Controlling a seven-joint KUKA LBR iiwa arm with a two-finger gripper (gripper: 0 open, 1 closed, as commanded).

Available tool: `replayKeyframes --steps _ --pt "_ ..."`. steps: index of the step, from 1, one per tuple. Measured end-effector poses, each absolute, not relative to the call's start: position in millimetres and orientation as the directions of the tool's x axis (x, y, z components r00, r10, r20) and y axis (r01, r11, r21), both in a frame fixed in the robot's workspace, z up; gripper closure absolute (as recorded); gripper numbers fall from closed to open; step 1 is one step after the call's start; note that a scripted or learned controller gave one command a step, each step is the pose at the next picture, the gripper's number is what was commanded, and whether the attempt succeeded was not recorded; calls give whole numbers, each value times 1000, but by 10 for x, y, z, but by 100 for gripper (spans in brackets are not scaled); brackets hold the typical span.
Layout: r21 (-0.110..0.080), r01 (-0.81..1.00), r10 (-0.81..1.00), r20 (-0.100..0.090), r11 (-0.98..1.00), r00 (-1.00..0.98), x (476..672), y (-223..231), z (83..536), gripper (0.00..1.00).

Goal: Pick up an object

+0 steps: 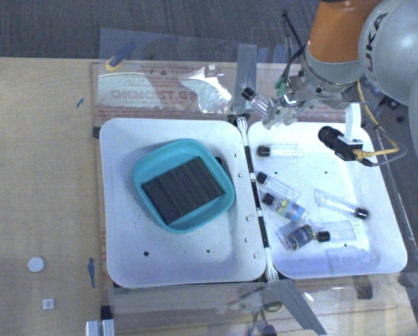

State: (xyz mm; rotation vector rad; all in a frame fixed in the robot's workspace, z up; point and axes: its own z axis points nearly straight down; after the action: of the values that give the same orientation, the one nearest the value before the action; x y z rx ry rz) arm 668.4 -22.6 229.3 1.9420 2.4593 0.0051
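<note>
The end effector (277, 110) hovers at the right bin's (384, 215) far edge, grip state unclear; next, descend onto a vial (282, 149).

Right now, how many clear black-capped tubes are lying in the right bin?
5, perhaps more: tube at the back, tube and tube near the divider, tube mid-right, tube at the front.

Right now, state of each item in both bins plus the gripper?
Teal plastic tray: left bin, tilted, dark ribbed block lying inside.
Clear capped vial: right bin, on its side, near the back.
Clear tube with black tip: on its side.
Small bottle with dark cap: on its side.
Gripper: above the right bin's back left corner, nothing seen in it.
</note>
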Motion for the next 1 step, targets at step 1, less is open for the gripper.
replayKeyframes --steps 1 --pt "4 982 982 -2 189 -189 6672 53 2368 100"
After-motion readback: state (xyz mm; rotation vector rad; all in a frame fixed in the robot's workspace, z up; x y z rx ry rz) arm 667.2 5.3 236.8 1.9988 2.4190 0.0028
